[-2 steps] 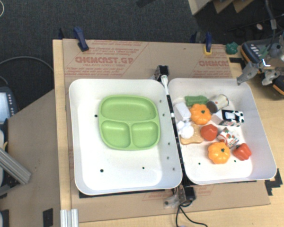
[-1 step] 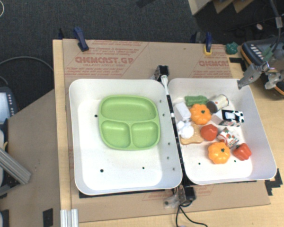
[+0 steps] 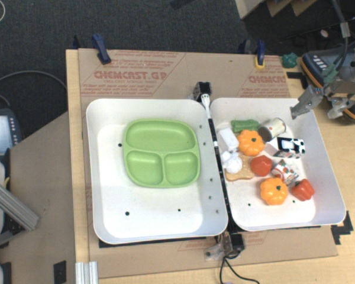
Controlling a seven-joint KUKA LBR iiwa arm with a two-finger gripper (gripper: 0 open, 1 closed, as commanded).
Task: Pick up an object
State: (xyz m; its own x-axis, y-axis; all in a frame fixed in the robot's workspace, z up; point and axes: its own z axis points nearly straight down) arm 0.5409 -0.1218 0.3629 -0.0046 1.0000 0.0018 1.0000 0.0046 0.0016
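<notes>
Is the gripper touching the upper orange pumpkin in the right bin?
Apart. In the camera view the gripper sits at the right bin's upper right rim, with bare white floor between it and the upper orange pumpkin.

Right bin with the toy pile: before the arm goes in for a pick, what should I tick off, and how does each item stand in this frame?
1. Gripper position: at the far right corner of the right white bin, not over any object. Not ok.
2. Finger state: cannot tell.
3. Nothing carried already: cannot tell, the fingertips are too small to read.
4. Free-standing target: the round orange pumpkin toy near the front has open floor on its left. Ok.
5. Crowding in the pile: the second orange pumpkin toy touches the white bottle and the green block. Not ok.
6. Left white bin holds the green divided plate, apart from the pile. Ok.
</notes>
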